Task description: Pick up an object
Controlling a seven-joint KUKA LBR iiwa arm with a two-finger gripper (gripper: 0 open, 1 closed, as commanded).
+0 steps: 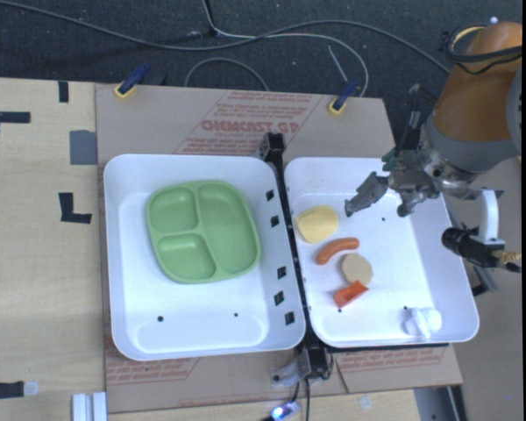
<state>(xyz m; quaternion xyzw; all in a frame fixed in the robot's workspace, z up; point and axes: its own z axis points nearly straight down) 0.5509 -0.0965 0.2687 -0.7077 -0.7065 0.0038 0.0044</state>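
My gripper [387,202] hangs open over the upper middle of the right bin [438,274], nothing between its two dark fingers. Left and below it lie a yellow rounded object [316,224], an orange-red sausage [337,250], a tan round piece [356,268] and a small red piece [350,295]. A small white object [422,322] rests near the right bin's front right corner. The yellow object is the nearest, a short way to the left of the left finger.
The left bin [131,323] holds a green divided plate [202,231]. A black divider with clips [285,235] runs between the bins. The arm's orange band and grey wrist [478,103] stand above the right bin's far right edge. Cables lie on the dark floor behind.
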